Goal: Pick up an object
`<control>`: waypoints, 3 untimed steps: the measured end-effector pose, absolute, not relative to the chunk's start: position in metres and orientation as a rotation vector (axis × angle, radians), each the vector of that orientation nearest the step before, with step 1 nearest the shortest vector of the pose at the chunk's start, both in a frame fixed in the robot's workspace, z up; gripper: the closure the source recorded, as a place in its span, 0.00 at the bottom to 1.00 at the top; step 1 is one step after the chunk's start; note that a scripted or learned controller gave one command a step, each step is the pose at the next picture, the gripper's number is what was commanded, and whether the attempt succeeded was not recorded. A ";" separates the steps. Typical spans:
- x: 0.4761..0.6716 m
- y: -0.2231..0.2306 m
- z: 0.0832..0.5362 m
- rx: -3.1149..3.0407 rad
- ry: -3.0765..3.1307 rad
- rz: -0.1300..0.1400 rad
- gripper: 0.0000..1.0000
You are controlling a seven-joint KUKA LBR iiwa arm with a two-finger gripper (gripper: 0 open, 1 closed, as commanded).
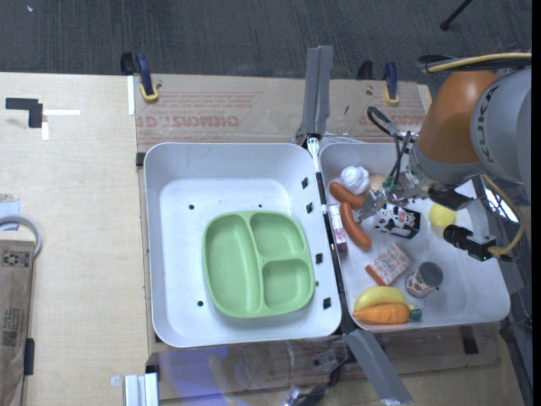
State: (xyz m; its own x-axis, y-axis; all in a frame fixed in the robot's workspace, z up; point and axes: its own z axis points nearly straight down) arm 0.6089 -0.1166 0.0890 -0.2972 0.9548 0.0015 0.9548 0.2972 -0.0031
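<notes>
The right bin [473, 307] holds several toy foods: two sausages [352, 216], a white garlic bulb [355, 178], a yellow lemon [441, 216], a small patterned packet [390, 263], a grey-capped jar [425, 279], a banana [382, 297] and a carrot [385, 314]. My gripper [390, 212] hangs low over the middle of this bin, just right of the sausages and above the packet. Its black-and-white body hides the fingertips. Nothing is visibly held.
The left bin [169, 227] contains a green three-compartment tray [258, 263]. A grey divider post [318, 91] stands between the bins at the back. The arm's orange band [452, 117] looms over the right bin's back corner. A brown paper bag [13, 294] lies at the far left.
</notes>
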 end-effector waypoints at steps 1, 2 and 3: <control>0.588 -0.113 0.199 -1.621 -2.688 0.003 0.00; 0.599 -0.159 0.210 -1.747 -2.609 0.004 0.00; 0.562 -0.130 0.100 -1.269 -2.872 0.000 0.00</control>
